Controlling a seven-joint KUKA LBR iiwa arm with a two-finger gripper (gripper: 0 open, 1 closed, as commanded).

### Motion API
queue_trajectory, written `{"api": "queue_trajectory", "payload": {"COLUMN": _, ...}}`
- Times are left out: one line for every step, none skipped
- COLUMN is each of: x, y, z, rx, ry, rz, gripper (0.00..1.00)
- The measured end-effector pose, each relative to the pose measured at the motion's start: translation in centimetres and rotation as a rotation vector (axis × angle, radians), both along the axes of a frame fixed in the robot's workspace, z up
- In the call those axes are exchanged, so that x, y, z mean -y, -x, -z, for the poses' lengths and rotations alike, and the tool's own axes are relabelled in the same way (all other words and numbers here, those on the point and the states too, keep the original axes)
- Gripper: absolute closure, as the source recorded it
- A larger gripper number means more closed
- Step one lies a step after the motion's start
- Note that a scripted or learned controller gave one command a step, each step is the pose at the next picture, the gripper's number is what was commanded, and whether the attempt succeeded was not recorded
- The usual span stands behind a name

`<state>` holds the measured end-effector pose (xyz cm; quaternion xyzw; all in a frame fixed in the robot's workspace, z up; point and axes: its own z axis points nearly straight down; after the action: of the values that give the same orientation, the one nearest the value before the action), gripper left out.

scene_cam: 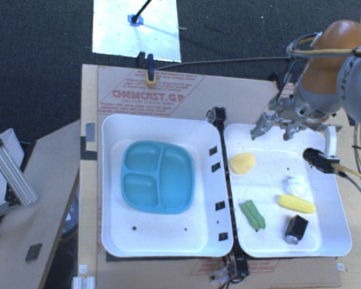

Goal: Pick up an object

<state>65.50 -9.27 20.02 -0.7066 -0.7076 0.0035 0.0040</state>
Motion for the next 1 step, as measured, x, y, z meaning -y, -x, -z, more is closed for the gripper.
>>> {"api": "queue_trajectory", "payload": {"x": -0.03, "y": -0.28, "z": -0.73, "rx": 0.012, "ry": 0.001, "rz": -0.002, "gripper": 0.00}}
